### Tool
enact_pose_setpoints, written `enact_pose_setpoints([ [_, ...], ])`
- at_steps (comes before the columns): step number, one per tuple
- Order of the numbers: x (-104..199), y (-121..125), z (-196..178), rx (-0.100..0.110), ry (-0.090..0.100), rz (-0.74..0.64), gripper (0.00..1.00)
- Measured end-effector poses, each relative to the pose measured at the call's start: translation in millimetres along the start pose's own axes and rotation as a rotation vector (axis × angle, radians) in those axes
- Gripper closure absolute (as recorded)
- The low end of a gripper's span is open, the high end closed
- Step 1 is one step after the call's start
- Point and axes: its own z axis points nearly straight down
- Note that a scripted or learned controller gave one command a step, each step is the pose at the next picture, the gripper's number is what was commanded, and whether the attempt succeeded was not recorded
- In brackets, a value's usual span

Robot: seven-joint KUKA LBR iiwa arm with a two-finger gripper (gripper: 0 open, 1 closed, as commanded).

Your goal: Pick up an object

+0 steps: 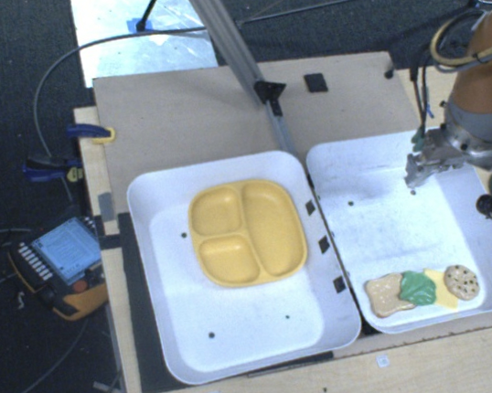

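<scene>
Gripper hovers over the right bin, finger state indeterminate. Toy food lies clustered at the bin's near edge, well apart; approach should centre above one piece before descending.

My single fixed camera looks down at a slant on the bench and both bins, from moderate height.

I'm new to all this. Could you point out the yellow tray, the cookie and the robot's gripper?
yellow tray (248, 233): camera view, centre divider.
cookie (461, 281): camera view, its speckled face.
gripper (415, 171): camera view, at its fingertips.
</scene>
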Motion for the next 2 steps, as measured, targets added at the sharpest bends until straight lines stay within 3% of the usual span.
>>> enact_pose_setpoints([
  [2, 11, 11, -126, -0.001, 0.000, -0.001, 1.00],
])
